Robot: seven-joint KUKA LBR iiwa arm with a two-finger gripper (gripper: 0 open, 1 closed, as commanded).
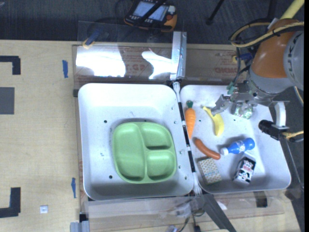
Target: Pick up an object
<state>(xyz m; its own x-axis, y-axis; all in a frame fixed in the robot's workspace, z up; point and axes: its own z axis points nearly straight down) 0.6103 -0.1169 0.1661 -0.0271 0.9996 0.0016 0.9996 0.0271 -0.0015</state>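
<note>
Pale plywood bench (38,144) carries two shallow white bins; dark floor lies at 12 o'clock. Left bin (91,105) holds a green divided plastic tray (144,152). Right bin (275,178) holds an orange toy carrot (190,122), yellow banana (217,122), red-orange sausage (206,149), blue-and-white bottle (239,146) and black-and-white carton (245,170), label unreadable. Two-finger gripper (231,103) hovers at 1 o'clock of the banana; finger spacing cannot be determined.

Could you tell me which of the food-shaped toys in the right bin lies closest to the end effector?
The yellow banana: it lies just below-left of the end effector, while the carrot and sausage sit farther left and lower.
</note>
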